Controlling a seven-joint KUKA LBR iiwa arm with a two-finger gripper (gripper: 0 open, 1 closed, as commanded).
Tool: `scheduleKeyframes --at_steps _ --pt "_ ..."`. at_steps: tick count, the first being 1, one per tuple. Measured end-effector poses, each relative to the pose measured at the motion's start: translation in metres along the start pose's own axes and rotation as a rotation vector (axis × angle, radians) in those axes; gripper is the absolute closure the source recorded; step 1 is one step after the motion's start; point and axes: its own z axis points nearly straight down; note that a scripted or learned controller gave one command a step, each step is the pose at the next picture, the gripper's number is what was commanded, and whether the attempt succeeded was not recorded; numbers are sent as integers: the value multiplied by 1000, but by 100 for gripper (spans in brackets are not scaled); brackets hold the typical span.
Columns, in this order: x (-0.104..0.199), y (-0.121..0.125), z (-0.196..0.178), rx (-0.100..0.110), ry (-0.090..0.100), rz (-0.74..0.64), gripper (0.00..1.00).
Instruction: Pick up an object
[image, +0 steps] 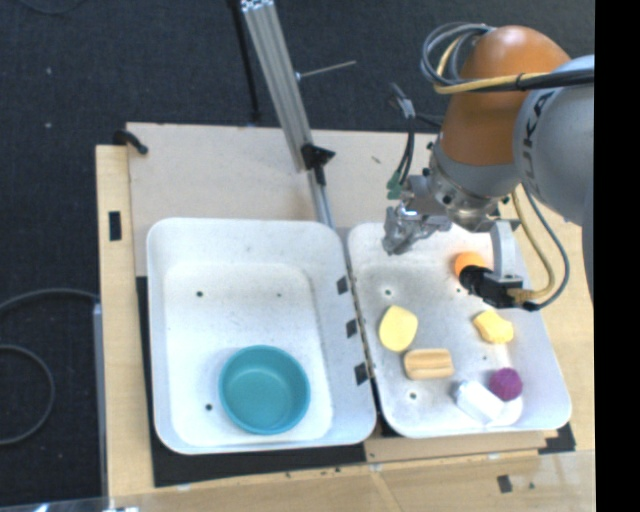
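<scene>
The arm (520, 110) reaches in from the right, its gripper (403, 232) over the right bin's (400, 405) far-left corner; whether the jaws are parted I cannot tell. That bin holds six items, the left bin (180, 260) one bowl (264, 389).

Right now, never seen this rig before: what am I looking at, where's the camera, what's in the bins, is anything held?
One camera looks down at a slant on a bench with two shallow white bins side by side. The grey machine with the orange band is a robot arm reaching in from the right; its gripper hangs over the far corner of the right bin. From this angle I cannot tell how its jaws stand, and nothing is visible between them.

The left bin holds a teal bowl. The right bin holds a yellow rounded piece, a tan block, a smaller yellow piece, a purple ball, a white object beside it, and an orange object partly hidden behind a black part of the arm.
</scene>
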Motion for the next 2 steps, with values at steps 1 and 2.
scheduleKeyframes --at_steps 1,2 --pt "57 -1 1 2 0 -1 100" --pt "105 -12 21 3 -1 1 100"
